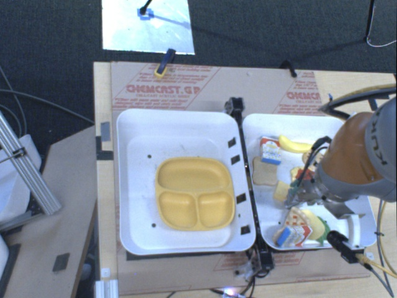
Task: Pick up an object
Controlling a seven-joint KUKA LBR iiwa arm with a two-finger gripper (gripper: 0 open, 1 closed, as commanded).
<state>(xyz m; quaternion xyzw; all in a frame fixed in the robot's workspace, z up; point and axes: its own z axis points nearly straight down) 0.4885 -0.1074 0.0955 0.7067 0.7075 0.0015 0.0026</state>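
Observation:
The right bin (310,121) holds several toy food items. A yellow banana (293,144) and a red, white and blue carton (270,150) lie near its back. A tan bread slice (265,174) and a pale yellow piece (281,192) sit in the middle. At the front are a red-and-white wedge (302,218), a blue and white carton (285,235) and a yellow-green piece (319,228). My gripper (296,194) reaches down into this bin from the right, just right of the pale yellow piece and above the wedge. The arm hides the items beneath it.
The left bin (139,135) holds a yellow three-compartment plate (195,191). A black divider (243,172) runs between the bins. The arm's grey and orange body (353,160) covers the right half of the right bin. Cardboard (186,85) lies behind both bins.

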